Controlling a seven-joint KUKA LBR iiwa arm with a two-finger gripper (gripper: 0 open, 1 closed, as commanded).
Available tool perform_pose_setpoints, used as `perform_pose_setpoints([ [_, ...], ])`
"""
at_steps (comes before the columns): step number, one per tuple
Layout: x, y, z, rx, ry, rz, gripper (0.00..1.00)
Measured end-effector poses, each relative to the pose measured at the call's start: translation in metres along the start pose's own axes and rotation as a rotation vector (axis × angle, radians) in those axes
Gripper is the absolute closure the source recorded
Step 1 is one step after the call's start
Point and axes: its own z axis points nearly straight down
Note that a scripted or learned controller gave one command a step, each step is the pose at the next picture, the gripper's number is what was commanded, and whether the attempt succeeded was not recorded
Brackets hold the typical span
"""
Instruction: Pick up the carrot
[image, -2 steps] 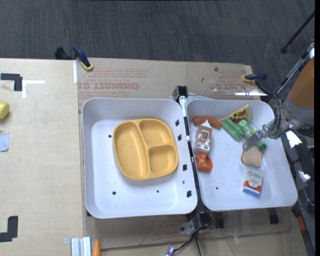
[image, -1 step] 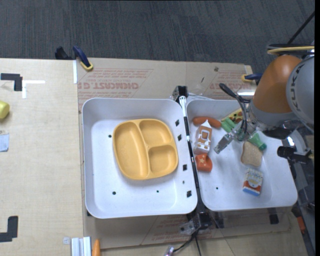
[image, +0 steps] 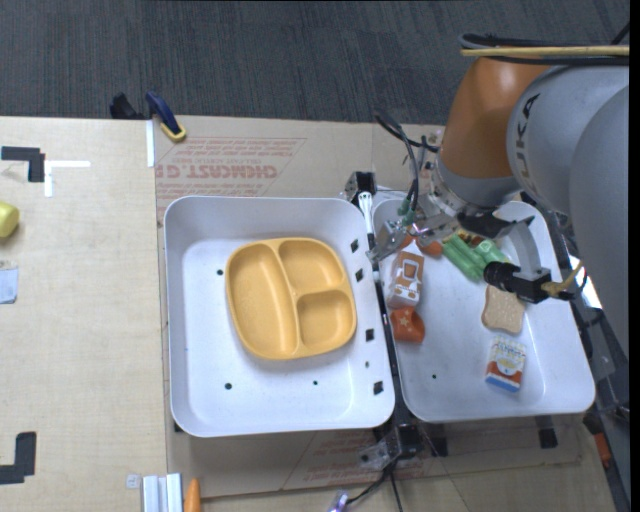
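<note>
Small carton (image: 506, 364) lies lowest in right bin (image: 560, 395); gripper (image: 405, 232) sits at that bin's upper left, finger state cannot be told.

This looks like a robotics lab rather than a home or kitchen: a large grey industrial arm (image: 570, 120) with an orange band reaches over a plain wooden bench (image: 80, 330) marked with black tape corners, standing on dark carpet (image: 250, 50). Two shallow white bins (image: 180, 330) sit side by side on flattened cardboard (image: 240, 165), held with clips and trailing loose cables. Their contents are test props, not real tableware: a yellow divided plate (image: 290, 297), toy food and small cartons (image: 506, 364).
</note>
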Motion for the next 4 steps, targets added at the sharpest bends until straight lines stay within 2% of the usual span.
perform_pose_setpoints([
  [1, 0.046, 0.026, 0.059, -0.004, -0.022, -0.068, 0.0],
  [2, 0.059, 0.019, 0.066, -0.016, -0.045, 0.004, 0.0],
  [3, 0.054, 0.027, 0.068, 0.006, -0.047, -0.062, 0.0],
  [4, 0.047, 0.038, 0.074, 0.01, -0.051, -0.054, 0.0],
])
